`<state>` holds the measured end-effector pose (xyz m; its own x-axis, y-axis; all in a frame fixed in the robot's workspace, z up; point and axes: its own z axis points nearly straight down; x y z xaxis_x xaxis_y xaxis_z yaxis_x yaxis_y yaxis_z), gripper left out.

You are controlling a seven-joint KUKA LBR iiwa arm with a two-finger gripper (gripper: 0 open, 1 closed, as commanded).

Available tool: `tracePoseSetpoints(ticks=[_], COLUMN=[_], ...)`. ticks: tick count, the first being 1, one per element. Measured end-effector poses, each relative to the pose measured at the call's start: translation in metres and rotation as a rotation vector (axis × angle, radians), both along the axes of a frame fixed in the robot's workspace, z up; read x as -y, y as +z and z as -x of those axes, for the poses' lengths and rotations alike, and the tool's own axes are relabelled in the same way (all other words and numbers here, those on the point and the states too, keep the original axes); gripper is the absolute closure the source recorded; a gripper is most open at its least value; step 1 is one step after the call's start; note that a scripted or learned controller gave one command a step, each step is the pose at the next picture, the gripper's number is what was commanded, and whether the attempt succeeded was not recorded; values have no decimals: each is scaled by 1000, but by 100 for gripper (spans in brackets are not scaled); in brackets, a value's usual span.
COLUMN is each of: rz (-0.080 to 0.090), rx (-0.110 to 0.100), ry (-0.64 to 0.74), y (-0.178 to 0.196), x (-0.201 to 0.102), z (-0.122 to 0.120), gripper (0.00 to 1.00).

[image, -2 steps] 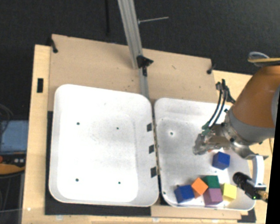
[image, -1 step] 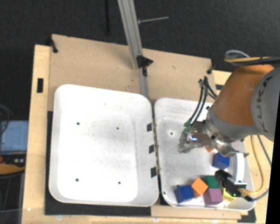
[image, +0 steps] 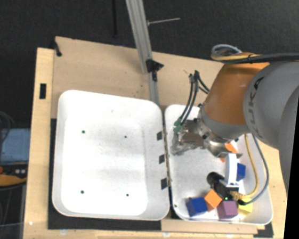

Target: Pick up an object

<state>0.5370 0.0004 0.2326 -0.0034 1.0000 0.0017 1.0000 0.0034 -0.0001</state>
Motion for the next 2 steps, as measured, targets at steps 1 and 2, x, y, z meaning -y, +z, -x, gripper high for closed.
tracePoseSetpoints(ticks=[1,2], rz=[1,0], rx=[1,1], ry=[4,4], y=[-9,-3], x=[-55,-98], z=[-8,-12], gripper=[100,100])
